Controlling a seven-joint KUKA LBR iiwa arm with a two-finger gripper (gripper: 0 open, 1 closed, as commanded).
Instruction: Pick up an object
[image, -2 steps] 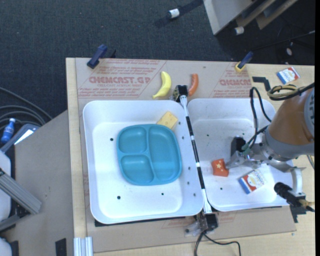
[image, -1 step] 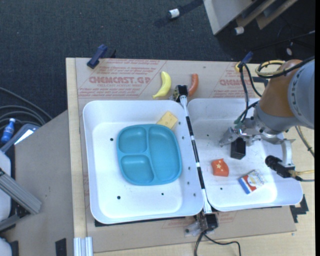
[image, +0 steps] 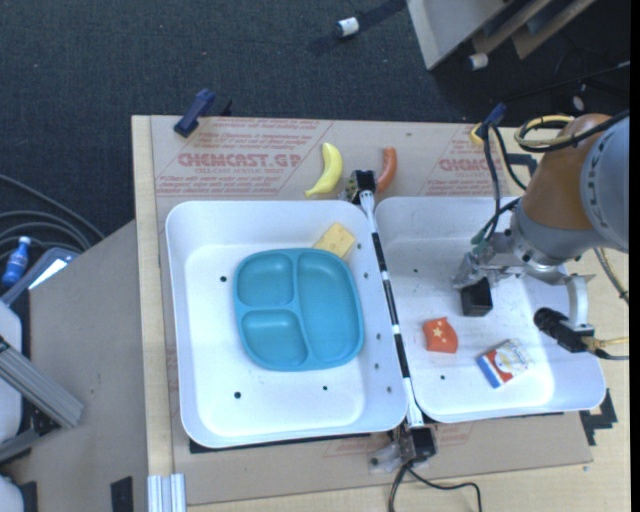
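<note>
Reaching in from the right, the grey arm (image: 575, 195) with its orange band hung over the right bin (image: 420, 235), and its tool (image: 475, 296) pointed down at the bin floor. How far the tool stood open could not be told from above, because the dark end blocked the view, and nothing could be seen caught in it.

Just below the tool lay an orange-red block (image: 440, 335), close to it but apart. Further right and a little lower lay a small red, white and blue packet (image: 502, 363), near the bin's front edge and well clear of the tool.

The left bin (image: 195, 330) held a blue divided plate (image: 298, 308) lying flat near its middle. A yellow block (image: 335, 240) sat just beyond the plate's far right corner, close against the wall shared by the two bins.

Behind the bins, on the brown surface (image: 250, 155), a banana (image: 326, 170) lay near an orange sausage-shaped piece (image: 386, 168), the two apart, with a black clamp (image: 362, 184) between them at the bins' join. A blue clip (image: 194, 112) sat at the far left corner of the surface.
</note>
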